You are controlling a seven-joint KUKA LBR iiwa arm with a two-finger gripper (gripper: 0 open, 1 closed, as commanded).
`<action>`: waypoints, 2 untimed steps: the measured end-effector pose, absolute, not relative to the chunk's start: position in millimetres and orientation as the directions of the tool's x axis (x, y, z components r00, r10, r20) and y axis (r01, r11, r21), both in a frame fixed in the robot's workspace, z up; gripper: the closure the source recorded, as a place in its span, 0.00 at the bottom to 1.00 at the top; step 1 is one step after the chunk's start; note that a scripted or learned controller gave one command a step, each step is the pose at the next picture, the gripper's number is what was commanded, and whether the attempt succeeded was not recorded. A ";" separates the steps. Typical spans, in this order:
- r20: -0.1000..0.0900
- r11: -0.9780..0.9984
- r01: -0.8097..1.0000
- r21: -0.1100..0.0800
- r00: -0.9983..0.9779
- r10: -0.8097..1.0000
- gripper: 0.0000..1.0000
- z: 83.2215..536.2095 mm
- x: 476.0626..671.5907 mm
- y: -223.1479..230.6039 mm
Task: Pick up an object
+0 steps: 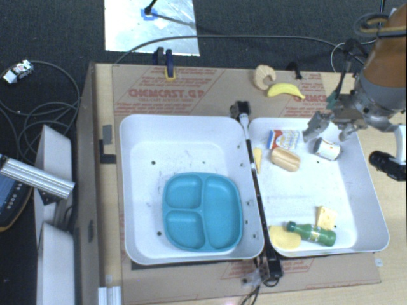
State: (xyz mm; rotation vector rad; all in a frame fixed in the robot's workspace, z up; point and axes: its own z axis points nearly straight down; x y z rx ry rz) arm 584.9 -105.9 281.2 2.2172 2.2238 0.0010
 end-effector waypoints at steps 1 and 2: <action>0.000 0.001 1.000 -0.001 -0.001 1.000 0.00 190.0 633.4 -129.5; 0.000 0.005 1.000 0.002 -0.005 1.000 0.00 171.2 669.1 -99.2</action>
